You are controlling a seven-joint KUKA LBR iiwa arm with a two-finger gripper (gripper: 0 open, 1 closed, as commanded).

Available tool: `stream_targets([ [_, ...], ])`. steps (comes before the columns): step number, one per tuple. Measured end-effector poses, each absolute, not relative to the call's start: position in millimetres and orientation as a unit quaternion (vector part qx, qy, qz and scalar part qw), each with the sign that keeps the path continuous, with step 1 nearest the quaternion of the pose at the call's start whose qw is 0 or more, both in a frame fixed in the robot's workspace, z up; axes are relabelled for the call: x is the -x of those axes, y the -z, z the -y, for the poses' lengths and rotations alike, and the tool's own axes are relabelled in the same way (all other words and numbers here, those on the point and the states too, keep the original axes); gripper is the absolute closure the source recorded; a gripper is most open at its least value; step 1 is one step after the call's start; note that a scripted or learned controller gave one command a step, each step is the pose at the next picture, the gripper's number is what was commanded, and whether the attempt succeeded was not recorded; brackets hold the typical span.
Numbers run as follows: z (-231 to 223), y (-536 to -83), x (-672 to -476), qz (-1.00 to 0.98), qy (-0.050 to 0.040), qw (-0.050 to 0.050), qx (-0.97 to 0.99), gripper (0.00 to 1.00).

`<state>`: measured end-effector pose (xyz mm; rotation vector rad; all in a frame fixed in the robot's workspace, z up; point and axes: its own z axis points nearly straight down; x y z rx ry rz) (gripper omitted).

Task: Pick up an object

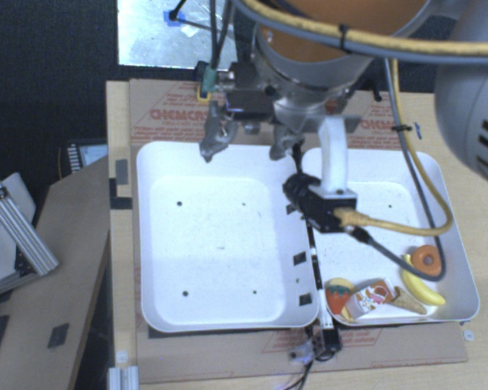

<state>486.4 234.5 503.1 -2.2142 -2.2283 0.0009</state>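
Note:
My gripper [248,146] hangs over the far edge of the left bin [159,218], its two fingers [214,140] spread wide apart and open with nothing between them. Several small objects lie in the near corner of the right bin [390,197]: a yellow banana [423,289], an orange round piece [425,259], a red and white packet [368,299], a small orange fruit [338,292] and a tan cone-shaped piece [407,302]. The gripper is well away from them, up and to the left.
A black block [317,201] on a white bracket [334,159] hangs from the wrist above the ridge between the bins. A yellow cable [407,230] loops from it over the right bin. Brown cardboard [171,108] lies under both bins.

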Motion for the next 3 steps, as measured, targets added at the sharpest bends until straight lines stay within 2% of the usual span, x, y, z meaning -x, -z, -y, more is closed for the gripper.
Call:
stream_targets([
  [1,-133,-537,-568.5,0.703,0.0018,-0.004,0.711,0.00],
  [2,-148,-536,-506.2,0.709,0.0011,0.000,0.705,0.00],
  [3,-191,-535,-485.2,0.710,0.0011,0.000,0.704,0.00],
])
